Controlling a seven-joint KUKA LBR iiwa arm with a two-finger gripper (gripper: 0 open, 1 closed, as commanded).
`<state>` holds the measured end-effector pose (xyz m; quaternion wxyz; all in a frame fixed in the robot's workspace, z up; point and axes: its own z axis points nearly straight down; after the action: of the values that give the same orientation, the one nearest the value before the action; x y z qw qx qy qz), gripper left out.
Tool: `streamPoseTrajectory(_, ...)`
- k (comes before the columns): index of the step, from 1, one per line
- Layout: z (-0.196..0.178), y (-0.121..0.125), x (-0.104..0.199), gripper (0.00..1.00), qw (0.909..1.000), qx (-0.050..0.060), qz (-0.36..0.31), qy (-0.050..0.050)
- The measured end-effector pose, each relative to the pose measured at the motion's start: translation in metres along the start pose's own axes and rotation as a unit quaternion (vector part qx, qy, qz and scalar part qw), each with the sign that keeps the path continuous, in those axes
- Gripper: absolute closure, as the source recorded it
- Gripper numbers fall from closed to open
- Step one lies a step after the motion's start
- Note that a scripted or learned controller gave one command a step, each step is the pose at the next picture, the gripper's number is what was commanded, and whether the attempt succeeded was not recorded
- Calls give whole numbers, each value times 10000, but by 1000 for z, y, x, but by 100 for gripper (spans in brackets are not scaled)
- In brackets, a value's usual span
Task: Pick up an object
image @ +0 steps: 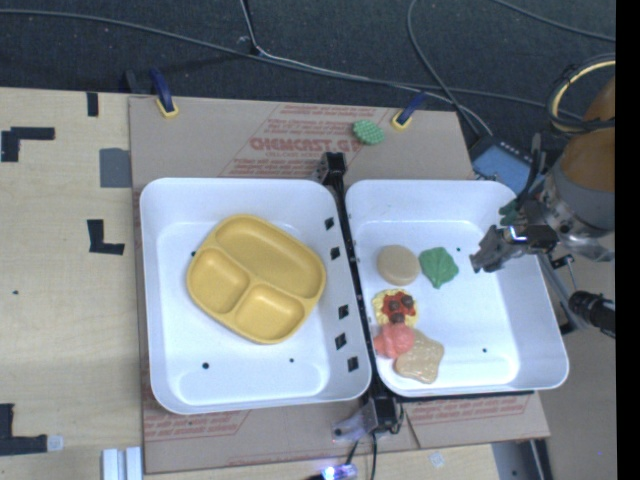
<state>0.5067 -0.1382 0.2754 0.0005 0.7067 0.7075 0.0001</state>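
Observation:
The right bin (500, 368) holds a round tan cookie-like piece (398, 263), a green leafy piece (438, 266), a yellow piece with red and dark toppings (397, 307), a pink piece (393, 340) and a tan star-shaped piece (420, 359). My gripper (489, 256) hangs over the right side of this bin, just right of the green piece and apart from it. Nothing shows between its dark fingers, and I cannot make out how far apart they stand.
A yellow three-compartment plate (256, 278) lies in the left bin (170, 368). A small green object (368, 133) rests on the cardboard behind the bins. Cables run across the dark floor at the back. The arm's body (585, 183) stands at the right edge.

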Motion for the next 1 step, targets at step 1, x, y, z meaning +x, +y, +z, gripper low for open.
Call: streamPoseTrajectory(1,-2,17,48,100,10000,7,-25,8)
